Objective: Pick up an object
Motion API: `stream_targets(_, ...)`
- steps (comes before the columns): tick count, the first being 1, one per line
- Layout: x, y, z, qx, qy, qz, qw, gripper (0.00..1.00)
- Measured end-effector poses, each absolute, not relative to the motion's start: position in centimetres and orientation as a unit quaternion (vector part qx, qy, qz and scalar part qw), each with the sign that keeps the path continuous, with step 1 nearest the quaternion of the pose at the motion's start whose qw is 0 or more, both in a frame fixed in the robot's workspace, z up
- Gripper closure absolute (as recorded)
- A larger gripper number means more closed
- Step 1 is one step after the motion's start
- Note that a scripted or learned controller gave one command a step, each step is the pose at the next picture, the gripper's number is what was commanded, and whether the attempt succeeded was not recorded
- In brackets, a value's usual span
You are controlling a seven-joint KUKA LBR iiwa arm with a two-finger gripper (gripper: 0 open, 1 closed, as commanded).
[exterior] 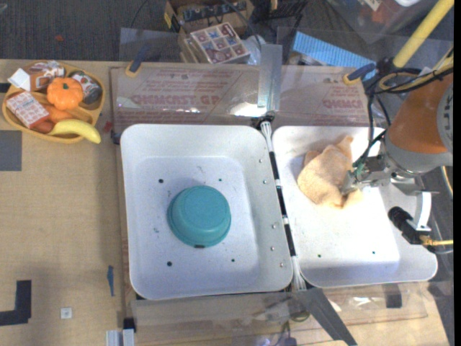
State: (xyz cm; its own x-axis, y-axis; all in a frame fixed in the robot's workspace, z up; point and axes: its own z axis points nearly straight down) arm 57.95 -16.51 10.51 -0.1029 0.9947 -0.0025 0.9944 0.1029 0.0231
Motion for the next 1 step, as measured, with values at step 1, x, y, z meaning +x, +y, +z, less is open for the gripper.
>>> stream_targets(1, 60.37, -15.42, 18.05, 0.583, 0.812, 0.0002, 0.001, 1.00)
